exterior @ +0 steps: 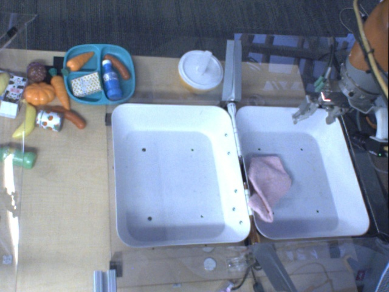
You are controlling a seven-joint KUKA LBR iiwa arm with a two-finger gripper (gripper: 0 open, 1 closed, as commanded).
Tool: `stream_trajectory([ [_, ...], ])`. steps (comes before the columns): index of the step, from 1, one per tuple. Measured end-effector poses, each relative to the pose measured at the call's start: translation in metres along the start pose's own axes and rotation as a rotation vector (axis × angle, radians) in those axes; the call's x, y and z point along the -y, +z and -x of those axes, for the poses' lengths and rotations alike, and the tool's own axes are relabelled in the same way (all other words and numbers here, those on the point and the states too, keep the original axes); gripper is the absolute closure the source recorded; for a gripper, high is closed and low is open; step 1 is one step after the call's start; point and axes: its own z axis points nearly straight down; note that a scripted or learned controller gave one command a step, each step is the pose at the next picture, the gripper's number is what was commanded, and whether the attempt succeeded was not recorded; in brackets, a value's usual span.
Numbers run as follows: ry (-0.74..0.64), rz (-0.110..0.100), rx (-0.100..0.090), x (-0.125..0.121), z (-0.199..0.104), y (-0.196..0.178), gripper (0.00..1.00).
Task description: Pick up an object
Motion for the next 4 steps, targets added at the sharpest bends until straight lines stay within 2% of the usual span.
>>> stream_trajectory([
  [1,-0.158,0.0,0.0,0.038,0.028,-0.002,0.0],
  [2,-0.179,0.0,0.0,0.072,0.04,0.01,0.0],
  [3,-0.379,0.006,0.002,0.11,-0.01,0.145,0.0],
  [4,-0.439,0.015,0.004,0.059,-0.042,0.149,0.0],
])
